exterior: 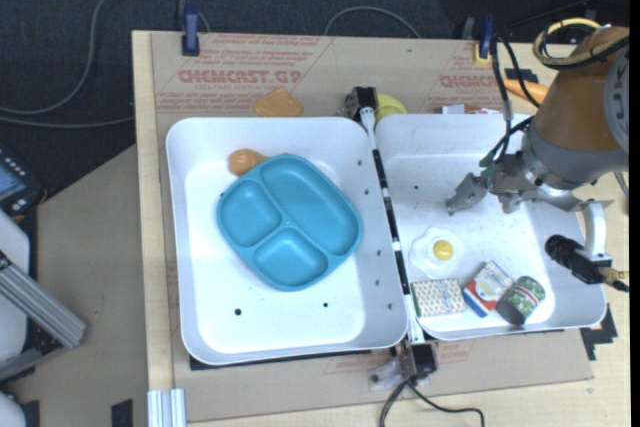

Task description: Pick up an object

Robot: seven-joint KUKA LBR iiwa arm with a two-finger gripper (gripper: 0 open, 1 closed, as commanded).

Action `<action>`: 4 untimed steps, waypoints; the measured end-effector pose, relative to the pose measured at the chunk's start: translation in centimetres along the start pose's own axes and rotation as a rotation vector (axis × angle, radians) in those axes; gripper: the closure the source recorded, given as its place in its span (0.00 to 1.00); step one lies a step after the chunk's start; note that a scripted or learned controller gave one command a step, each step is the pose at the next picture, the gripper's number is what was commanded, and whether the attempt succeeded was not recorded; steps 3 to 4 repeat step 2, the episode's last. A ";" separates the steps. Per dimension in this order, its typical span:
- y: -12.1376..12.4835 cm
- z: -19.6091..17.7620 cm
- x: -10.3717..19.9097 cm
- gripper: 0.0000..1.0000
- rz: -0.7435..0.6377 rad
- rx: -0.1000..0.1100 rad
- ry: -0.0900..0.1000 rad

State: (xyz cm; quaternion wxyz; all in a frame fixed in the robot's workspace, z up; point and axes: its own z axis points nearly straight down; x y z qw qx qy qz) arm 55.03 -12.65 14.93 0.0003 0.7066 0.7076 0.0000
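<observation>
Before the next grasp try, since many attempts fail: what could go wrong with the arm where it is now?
The claw hangs over bare floor of the right bin, apart from every item, so closing here would likely catch nothing. The fried egg toy lies flat and may slip the fingers. The patterned packet, small box and green can crowd the bin's near edge, so a descent there might nudge neighbours.

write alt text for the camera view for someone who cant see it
A grey and orange robot arm reaches in from the right, its gripper above the right white bin, which holds a toy fried egg, a patterned packet, a small carton and a green can. The left white bin holds a blue divided plate.
</observation>
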 end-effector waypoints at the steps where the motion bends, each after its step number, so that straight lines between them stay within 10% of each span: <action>1: -4.0 0.0 -5.4 0.00 0.006 0.003 0.001; 2: 0.6 -3.5 3.7 0.00 -0.010 -0.007 0.002; 4: 0.6 -3.5 3.7 0.00 -0.010 -0.007 0.002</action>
